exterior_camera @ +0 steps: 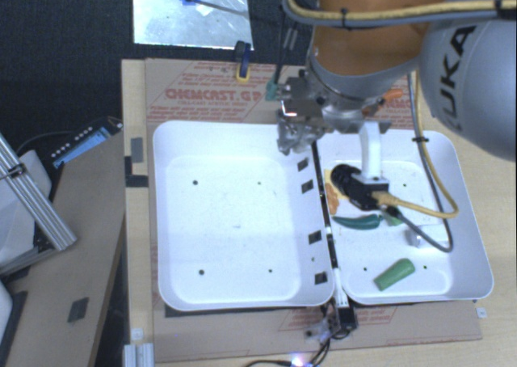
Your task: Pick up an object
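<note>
In the right bin (464, 196) a light green cylinder-like block (394, 273) lies near the front wall. A dark teal curved piece (355, 221) rests at the bin's middle left. An orange flat piece (331, 187) lies close to the divider, partly covered. My gripper (292, 137) hangs over the back end of the divider between the two bins, well behind these objects and apart from them. The big orange and grey wrist hides the right bin's back part.
The left bin (174, 196) sits beside the right one on a cardboard sheet (210, 94). A yellow and blue clamp (241, 62) stands at the cardboard's back edge. A silver sheet (190, 2) lies beyond. A metal frame (32, 212) stands at the left.
</note>
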### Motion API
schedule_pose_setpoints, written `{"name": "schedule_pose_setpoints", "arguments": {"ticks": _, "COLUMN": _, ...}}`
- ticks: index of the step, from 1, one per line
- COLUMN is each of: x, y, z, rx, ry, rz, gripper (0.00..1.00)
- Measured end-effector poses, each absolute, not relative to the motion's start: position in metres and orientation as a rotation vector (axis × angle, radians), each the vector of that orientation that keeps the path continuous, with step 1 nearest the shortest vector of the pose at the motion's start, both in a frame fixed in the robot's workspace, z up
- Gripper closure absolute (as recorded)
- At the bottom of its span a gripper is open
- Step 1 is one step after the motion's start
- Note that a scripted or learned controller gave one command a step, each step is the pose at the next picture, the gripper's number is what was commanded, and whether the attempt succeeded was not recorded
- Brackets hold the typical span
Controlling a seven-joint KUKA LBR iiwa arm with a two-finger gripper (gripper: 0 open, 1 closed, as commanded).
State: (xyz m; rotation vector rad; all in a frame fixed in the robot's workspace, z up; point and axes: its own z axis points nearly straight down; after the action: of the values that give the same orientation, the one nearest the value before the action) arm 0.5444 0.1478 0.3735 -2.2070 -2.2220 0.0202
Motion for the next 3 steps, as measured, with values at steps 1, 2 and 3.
{"name": "schedule_pose_setpoints", "arguments": {"ticks": 1, "x": 0.537, "y": 0.212, "z": 0.278, "rx": -2.21, "ry": -2.228, "rz": 0.006, "gripper": 1.0}}
{"name": "schedule_pose_setpoints", "arguments": {"ticks": 2, "x": 0.507, "y": 0.209, "z": 0.167, "rx": -2.217, "ry": -2.219, "rz": 0.014, "gripper": 1.0}}
{"name": "schedule_pose_setpoints", "arguments": {"ticks": 3, "x": 0.504, "y": 0.2, "z": 0.314, "rx": -2.221, "ry": -2.229, "rz": -0.021, "gripper": 1.0}}
